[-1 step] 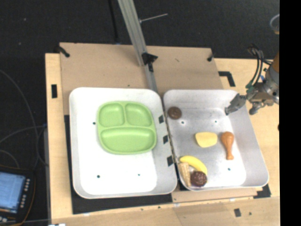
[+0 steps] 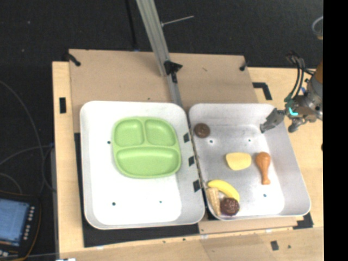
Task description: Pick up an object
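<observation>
My gripper (image 2: 283, 124) hangs over the right bin's (image 2: 288, 197) upper right corner, open, with nothing between its fingers (image 2: 270, 122). Below it in that bin lie an orange-brown drumstick (image 2: 263, 167) and a pale yellow wedge (image 2: 238, 161). A yellow banana (image 2: 223, 188) and a dark brown ball (image 2: 229, 206) sit at the bin's front edge, beside a tan piece (image 2: 213, 200). A small brown round cookie (image 2: 202, 130) rests near the bin's upper left corner.
The left bin (image 2: 100, 203) holds a green divided plate (image 2: 146, 147). A slanted metal pole (image 2: 155, 34) rises from behind the gap between the bins. A tablet (image 2: 16, 222) lies off the bench at the lower left.
</observation>
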Robot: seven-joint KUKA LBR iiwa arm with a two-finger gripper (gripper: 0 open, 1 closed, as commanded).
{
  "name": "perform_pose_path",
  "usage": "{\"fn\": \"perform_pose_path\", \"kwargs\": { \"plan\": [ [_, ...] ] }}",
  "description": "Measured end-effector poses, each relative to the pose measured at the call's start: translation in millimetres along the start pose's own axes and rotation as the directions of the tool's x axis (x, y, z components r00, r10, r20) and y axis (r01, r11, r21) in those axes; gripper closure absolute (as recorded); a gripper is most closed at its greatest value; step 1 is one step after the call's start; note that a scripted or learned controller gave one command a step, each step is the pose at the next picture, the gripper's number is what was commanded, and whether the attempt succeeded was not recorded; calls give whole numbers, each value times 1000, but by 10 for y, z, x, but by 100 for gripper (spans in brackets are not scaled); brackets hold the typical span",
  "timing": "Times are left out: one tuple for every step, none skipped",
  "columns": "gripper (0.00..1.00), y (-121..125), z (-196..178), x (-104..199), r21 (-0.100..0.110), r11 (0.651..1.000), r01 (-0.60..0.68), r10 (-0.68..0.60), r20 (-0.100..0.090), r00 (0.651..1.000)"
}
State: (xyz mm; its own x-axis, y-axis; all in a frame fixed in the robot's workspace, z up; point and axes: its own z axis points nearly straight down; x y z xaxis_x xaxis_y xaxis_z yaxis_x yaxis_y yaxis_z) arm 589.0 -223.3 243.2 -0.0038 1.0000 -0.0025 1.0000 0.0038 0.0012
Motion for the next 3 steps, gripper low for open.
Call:
{"fn": "perform_pose_path", "kwargs": {
  "plan": [
    [0,23,420,-17,3,1000,-3,3,0,1000],
    [0,118,927,-17,4,1000,-1,1,-1,1000],
    [0,109,1449,-24,4,1000,-3,3,-1,1000]
  ]
}}
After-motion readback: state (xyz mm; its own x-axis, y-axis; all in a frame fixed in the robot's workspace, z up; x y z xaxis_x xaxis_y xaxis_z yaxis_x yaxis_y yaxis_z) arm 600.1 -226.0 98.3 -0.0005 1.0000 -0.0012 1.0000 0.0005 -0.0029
